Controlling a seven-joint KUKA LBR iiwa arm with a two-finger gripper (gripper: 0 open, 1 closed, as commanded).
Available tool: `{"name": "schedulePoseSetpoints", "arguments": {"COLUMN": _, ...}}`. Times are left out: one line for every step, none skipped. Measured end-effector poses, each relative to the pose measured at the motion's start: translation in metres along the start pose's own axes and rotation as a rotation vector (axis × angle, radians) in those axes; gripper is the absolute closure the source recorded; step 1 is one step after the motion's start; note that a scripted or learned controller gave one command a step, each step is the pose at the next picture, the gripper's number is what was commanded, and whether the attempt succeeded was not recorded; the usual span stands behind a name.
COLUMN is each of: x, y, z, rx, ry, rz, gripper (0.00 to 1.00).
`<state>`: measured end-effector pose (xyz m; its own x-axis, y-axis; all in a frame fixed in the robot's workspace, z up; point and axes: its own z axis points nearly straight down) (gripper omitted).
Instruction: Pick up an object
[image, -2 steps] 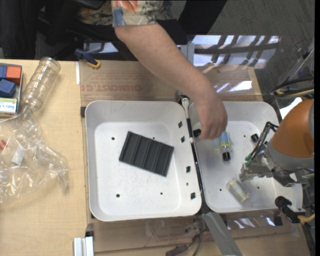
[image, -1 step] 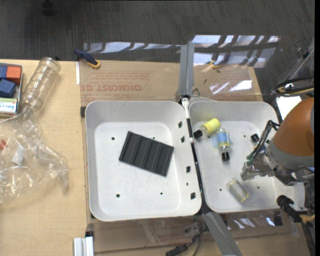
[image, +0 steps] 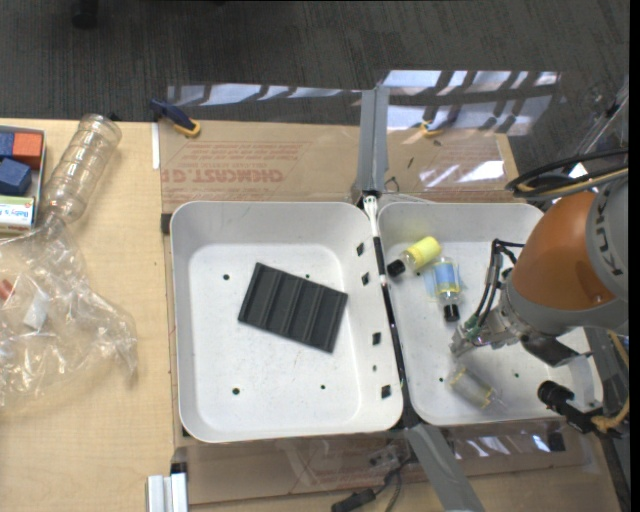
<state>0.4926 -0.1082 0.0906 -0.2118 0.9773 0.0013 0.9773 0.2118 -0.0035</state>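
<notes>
Objects for picking lie spread over two shallow white bins set side by side on the table (image: 100, 420). The left bin (image: 190, 330) holds the largest of them, a dark grey ribbed slab (image: 293, 307), lying flat and turned at a slant near the bin's middle. The right bin (image: 420, 400) carries the smaller things: a yellow cylinder with a black cap (image: 417, 254) near its upper left part, with a small clear bottle with a blue label (image: 445, 283) just beside it, touching or nearly so, and a small pale clear piece (image: 472, 389) low in the bin. The arm (image: 565, 265), grey with its orange band, reaches in from the right and hangs over the right bin, with cables running down its wrist. Its pincer (image: 468, 340) points down over the bin floor, below the blue-labelled bottle and just above the pale piece; whether its jaws stand wide or narrow I cannot tell, and nothing shows between them. Left of the bins, on the wooden table, lies a clear plastic bottle (image: 78, 170) on its side, a crumpled clear plastic bag (image: 55, 320) below it, and a box of blue and orange blocks (image: 20, 160) at the edge. Behind the bins lies a flat brown cardboard sheet (image: 260, 165) with red print.
</notes>
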Motion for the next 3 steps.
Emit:
{"name": "schedulePoseSetpoints", "arguments": {"x": -0.054, "y": 0.054, "z": -0.124, "rx": -0.002, "ry": -0.003, "rz": 0.322, "gripper": 1.0}}
{"name": "schedulePoseSetpoints", "arguments": {"x": -0.052, "y": 0.042, "z": -0.16, "rx": -0.001, "ry": -0.003, "rz": 0.36, "gripper": 1.0}}
{"name": "schedulePoseSetpoints", "arguments": {"x": -0.038, "y": -0.016, "z": -0.161, "rx": -0.001, "ry": -0.002, "rz": 0.297, "gripper": 1.0}}
